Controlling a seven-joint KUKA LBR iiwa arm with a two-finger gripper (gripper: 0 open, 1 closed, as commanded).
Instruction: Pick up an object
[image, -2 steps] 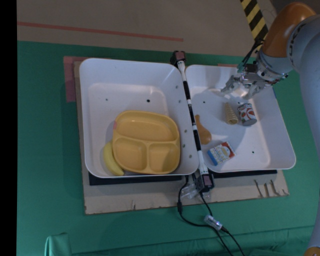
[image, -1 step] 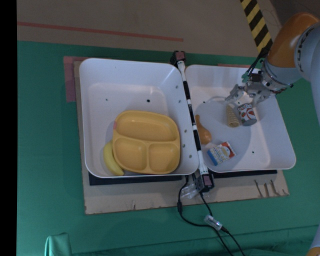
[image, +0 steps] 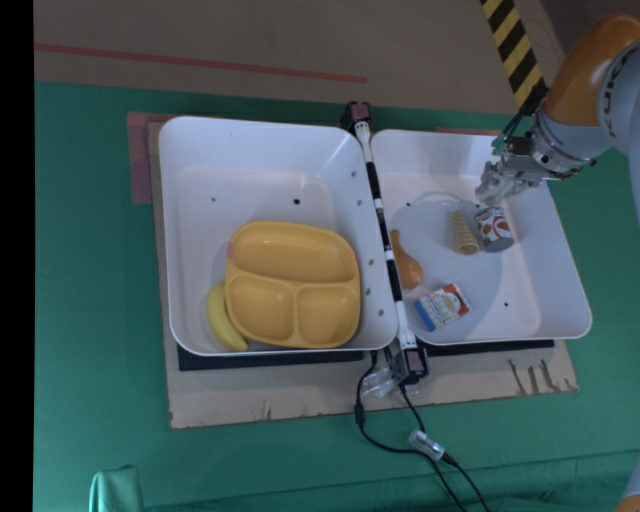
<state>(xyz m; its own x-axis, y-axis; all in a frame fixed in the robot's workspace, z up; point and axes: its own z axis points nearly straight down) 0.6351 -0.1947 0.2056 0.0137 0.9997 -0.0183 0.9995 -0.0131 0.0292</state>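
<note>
One can, just below tool

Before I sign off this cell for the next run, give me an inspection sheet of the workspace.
Surface: green mat under cardboard; two white bins, left bin and right bin, side by side.
Job's things: right bin holds a small can, a ridged cone, an orange drumstick-shaped toy and a small carton. Left bin holds a yellow divided tray and a banana at its lower left.
Clutter: nothing seen.
Grippers: tool above the can; finger state unclear.
Cables: black leads trail from the divider's near end.
Surroundings: hazard-striped tape, red floor line.
</note>
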